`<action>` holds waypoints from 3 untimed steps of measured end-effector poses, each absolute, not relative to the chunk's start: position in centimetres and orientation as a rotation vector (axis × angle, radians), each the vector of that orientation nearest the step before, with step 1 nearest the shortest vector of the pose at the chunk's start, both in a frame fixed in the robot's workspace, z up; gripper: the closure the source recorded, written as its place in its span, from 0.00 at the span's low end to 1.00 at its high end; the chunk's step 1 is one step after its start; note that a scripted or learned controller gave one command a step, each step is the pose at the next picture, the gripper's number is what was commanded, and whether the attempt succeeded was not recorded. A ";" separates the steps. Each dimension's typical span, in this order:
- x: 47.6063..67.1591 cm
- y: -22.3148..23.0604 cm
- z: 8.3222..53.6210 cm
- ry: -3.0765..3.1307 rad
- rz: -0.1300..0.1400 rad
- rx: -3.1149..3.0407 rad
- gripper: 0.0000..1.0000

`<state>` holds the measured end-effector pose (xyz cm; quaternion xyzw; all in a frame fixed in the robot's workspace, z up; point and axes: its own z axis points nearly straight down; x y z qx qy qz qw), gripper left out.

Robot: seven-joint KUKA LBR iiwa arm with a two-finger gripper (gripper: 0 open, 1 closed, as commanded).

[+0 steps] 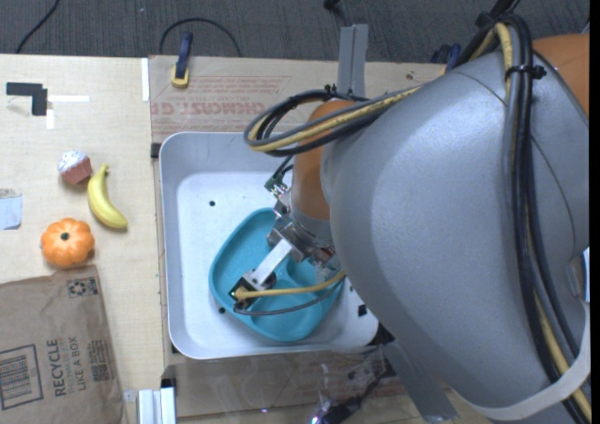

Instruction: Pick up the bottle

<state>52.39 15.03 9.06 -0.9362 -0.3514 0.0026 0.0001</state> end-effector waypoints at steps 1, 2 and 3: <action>52.8 15.4 10.2 -1.113 -0.011 -2.936 1.00; 49.1 22.9 28.5 -0.925 0.012 -3.008 1.00; 47.7 20.4 18.8 -0.380 0.011 -3.124 1.00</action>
